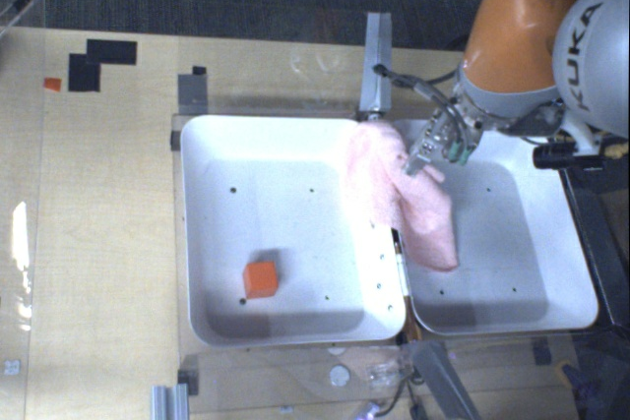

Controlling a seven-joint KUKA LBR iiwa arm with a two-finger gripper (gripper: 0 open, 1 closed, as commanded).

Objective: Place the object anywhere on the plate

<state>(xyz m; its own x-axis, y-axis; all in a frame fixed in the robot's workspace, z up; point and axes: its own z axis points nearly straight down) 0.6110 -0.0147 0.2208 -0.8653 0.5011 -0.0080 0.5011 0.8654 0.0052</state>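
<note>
One fixed camera is looking down at a slant from above the desk (98, 211), taking in both white bins (295, 325).

On your left, the counter (108, 241) carries black blocks (98, 62) at its far side, with a small orange square (52, 85) just left of them. A grey metal post (375, 64) stands upright at the far edge, between the two bins.
</note>
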